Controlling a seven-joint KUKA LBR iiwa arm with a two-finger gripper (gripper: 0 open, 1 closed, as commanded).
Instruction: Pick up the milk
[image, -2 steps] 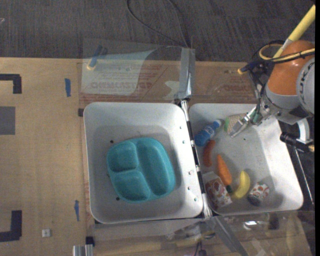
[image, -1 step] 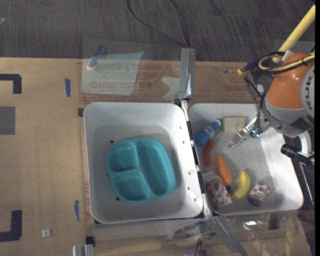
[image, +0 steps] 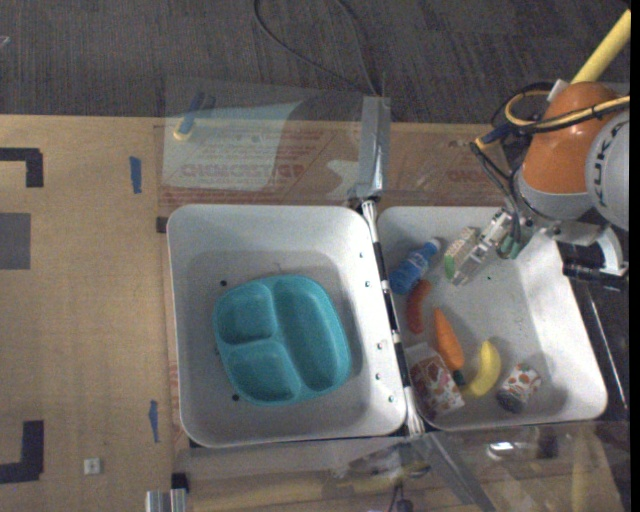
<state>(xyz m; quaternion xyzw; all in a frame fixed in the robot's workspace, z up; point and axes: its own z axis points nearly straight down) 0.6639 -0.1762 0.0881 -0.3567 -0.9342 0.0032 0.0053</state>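
Wooden bench (image: 80, 330) runs across the frame under me, dark carpet along the top edge, blue tape marks on the left. Two white bins sit side by side in the middle. Left bin (image: 195, 240) carries a teal divided plate (image: 283, 340) and nothing I need. Right bin (image: 570, 330) is where the action is.

My arm (image: 580, 150) comes in from the upper right, orange band showing, and my gripper (image: 480, 252) hangs over the upper part of the right bin, nothing between the fingers that I can make out. Whether they stand apart or together I cannot tell from this angle.

Now the smaller stuff: a blue bottle (image: 414, 265) near the bin's upper left, a red pepper (image: 417, 305) just below it, a carrot (image: 448, 340), a banana (image: 486, 368), a small can (image: 518, 388) at the lower right. And the milk, I judge, is the carton (image: 436, 381) lying in the lower left corner of the right bin, beside the carrot's tip.

So I'm in the approach step, well apart from the target. Next move calls for travel down-left across the bin, then a descent clear of the carrot.
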